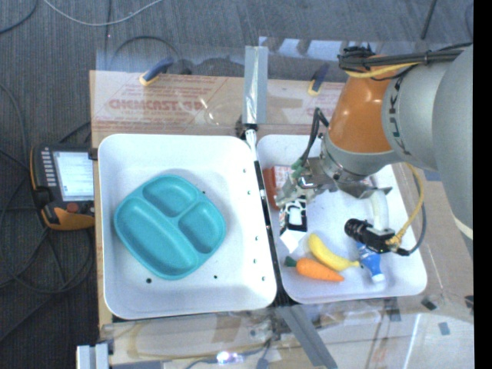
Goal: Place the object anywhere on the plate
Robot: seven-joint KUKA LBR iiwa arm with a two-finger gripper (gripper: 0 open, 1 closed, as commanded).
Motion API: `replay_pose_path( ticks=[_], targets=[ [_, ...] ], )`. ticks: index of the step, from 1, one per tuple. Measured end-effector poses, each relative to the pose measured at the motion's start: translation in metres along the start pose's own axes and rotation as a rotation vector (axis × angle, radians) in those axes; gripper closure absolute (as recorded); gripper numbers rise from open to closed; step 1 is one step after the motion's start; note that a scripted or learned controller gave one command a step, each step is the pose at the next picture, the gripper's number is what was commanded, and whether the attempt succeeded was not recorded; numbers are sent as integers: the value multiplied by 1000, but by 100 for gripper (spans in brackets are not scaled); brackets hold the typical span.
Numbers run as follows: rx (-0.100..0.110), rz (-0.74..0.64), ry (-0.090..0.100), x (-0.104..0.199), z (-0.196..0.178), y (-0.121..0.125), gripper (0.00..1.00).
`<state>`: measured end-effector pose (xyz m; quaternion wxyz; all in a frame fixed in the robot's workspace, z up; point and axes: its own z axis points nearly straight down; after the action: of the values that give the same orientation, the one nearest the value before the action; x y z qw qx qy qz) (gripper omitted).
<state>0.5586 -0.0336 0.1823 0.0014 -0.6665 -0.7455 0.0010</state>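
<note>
While the tool (296, 189) crowds the bin wall (274, 274), the plate (171, 225) lies apart.

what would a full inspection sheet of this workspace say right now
surface: left bin and right bin, both white, side by side on the bench
job's things: teal divided plate lies in the left bin; banana, carrot, blue and white tube, black and white item and red-brown item lie in the right bin
clutter: nothing seen
tool: tool low over the right bin's left side; open or shut cannot be told
cables: loose cables on the carpet
surroundings: handheld pendant left of the bench; cardboard sheet behind the bins
</note>
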Motion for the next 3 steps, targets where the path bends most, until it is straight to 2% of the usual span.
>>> replay_pose_path(
  ticks=[1,2,3],
  targets=[
    [-1,-286,0,74,-11,-8,100],
    [0,-285,-1,161,-39,-5,100],
    [1,-521,-1,150,10,-2,100]
  ],
)
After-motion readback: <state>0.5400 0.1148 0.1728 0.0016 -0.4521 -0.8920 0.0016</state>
